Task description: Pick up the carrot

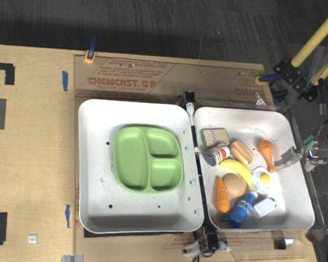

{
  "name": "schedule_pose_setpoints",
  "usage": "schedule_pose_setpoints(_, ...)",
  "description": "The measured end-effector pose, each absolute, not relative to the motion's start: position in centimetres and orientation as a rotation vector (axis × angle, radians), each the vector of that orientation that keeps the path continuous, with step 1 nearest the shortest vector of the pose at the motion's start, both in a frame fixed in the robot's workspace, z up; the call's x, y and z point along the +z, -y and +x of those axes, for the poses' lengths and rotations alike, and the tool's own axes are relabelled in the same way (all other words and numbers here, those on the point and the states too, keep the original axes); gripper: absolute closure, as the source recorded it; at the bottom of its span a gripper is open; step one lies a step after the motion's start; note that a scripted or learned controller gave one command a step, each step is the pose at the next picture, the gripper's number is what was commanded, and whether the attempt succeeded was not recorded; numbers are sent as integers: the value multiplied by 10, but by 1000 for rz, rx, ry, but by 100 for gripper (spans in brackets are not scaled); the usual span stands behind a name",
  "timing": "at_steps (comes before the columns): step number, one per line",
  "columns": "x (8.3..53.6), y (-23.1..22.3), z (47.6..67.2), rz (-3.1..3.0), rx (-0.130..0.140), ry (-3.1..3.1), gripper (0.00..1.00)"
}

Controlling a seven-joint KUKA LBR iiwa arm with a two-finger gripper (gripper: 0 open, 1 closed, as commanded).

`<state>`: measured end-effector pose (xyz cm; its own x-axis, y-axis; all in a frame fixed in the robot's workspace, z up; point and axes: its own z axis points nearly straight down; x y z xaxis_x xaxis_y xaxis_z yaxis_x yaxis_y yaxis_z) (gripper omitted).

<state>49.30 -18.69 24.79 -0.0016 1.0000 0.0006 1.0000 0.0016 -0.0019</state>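
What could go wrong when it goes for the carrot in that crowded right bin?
Two orange, carrot-like items lie in the right bin: one near the end effector by the right wall, another at the lower left. The program may pick the wrong one.

The lower one is packed against the bun and blue bottle, so fingers may snag neighbours.

The upper one sits close to the egg and wall, leaving little room.

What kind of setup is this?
Likely a robot pick-and-place lab bench: two white bins on a taped board, toy food such as a carrot and banana, and a green divided plate.
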Motion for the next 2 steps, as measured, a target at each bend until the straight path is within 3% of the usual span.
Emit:
schedule_pose_setpoints(1,138,220,555,-2155,2,2273,0)
schedule_pose_setpoints(2,88,189,608,-2229,-8,2228,0)
